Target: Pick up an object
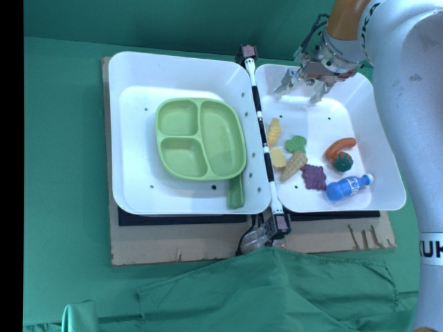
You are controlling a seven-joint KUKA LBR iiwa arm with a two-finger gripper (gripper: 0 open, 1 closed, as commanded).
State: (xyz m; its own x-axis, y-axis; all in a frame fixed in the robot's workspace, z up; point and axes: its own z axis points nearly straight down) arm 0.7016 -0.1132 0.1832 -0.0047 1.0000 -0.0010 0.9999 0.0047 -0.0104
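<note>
My gripper [302, 90] hangs over the back part of the right bin [387, 185], its fingers spread open with nothing between them. Below it in that bin lie small toy foods: a yellow corn cob [274, 131], a green broccoli piece [296, 143], a yellow piece [277, 158], an orange carrot-like cone [293, 166], purple grapes [313, 176], a red sausage [340, 146], a strawberry [342, 162] and a blue bottle [348, 186]. All lie nearer the front than the gripper.
The left bin [131, 81] holds a green divided plate [201, 140] and a green strip [235, 192] at its front right. A black-and-white rod [261, 133] runs between the bins. Green cloth [277, 289] lies bunched at the front.
</note>
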